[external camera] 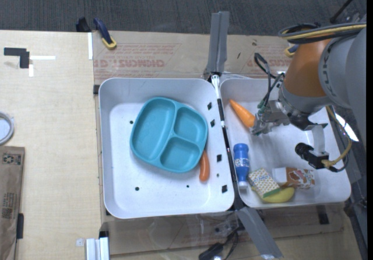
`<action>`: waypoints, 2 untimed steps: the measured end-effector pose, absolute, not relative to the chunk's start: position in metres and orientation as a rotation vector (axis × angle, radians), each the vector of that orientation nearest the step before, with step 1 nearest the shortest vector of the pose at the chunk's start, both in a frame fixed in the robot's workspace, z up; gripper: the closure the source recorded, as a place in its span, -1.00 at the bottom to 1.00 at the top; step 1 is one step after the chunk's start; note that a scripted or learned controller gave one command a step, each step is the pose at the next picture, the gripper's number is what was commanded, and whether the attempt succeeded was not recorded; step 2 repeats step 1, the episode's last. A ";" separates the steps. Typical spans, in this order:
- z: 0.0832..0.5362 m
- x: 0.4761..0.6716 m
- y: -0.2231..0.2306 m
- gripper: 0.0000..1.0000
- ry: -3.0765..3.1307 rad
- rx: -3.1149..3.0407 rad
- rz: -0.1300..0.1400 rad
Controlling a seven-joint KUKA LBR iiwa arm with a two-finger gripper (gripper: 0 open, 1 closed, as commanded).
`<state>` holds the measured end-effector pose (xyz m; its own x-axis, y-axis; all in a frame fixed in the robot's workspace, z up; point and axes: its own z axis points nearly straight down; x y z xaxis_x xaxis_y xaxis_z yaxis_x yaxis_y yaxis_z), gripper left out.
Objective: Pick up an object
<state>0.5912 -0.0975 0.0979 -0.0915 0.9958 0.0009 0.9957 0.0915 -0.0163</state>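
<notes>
**Gripper low in the right bin, beside the carrot**

The arm point(326, 72) reaches in from the right edge of the counter and sets its gripper point(260, 126) down inside the right bin point(326, 195), close to that bin's left wall. From this angle the tool is small and dark, and it cannot be told how it is set; nothing can be seen held in it.

The likeliest thing to pick is the carrot point(242, 113) — it lies just beside the gripper, toward the bin's far left corner, slanting with its thin end toward the far wall. It looks like a toy: light, stiff and smooth, so it may slip or roll. The thick middle is the better place to take it, across its width and not along its length.

Along the same left wall, nearer the front, stands or lies a blue bottle point(241, 162) with a white label — light and round, also apt to roll. At the front edge of that bin a cracker-like packet point(263, 182), a banana point(278, 195) and a small carton point(300, 178) crowd together, touching; a clean grip there looks harder.

The left bin point(116, 154) carries a blue divided plate point(169, 134) and an orange sausage-like piece point(204, 167) against its rim, well apart from the gripper.
</notes>
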 end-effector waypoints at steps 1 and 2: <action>0.268 0.550 -0.040 1.00 -2.296 -2.145 0.003; 0.268 0.550 -0.040 1.00 -2.296 -2.145 0.003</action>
